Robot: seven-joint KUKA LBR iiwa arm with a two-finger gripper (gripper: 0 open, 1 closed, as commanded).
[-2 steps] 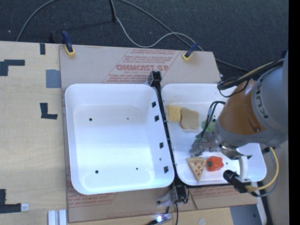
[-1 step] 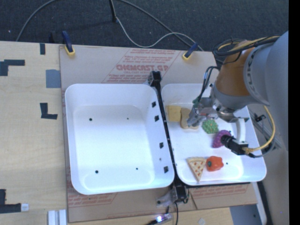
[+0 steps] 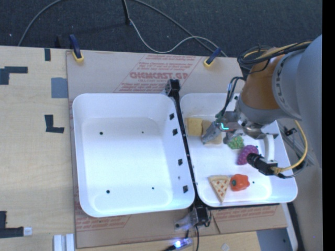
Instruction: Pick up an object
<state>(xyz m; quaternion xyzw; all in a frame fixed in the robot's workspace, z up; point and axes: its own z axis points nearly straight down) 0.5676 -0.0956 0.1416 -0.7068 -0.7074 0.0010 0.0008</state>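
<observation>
The grey two-finger gripper [image 3: 212, 135] sits low in the right white bin [image 3: 285, 192], near its left wall, touching a pale yellow cheese-like block [image 3: 194, 126]; its grip state cannot be told.

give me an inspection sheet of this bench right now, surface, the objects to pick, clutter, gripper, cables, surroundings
Surface: cardboard sheet under left bin and right bin.
Job's things: in right bin, yellow block, green piece, purple grapes, pizza slice, red pepper.
Clutter: nothing seen.
Gripper: gripper low beside yellow block; nothing visibly held.
Cables: grey cable behind bench; yellow cable by arm.
Surroundings: blue-yellow clamps, dark carpet.
</observation>
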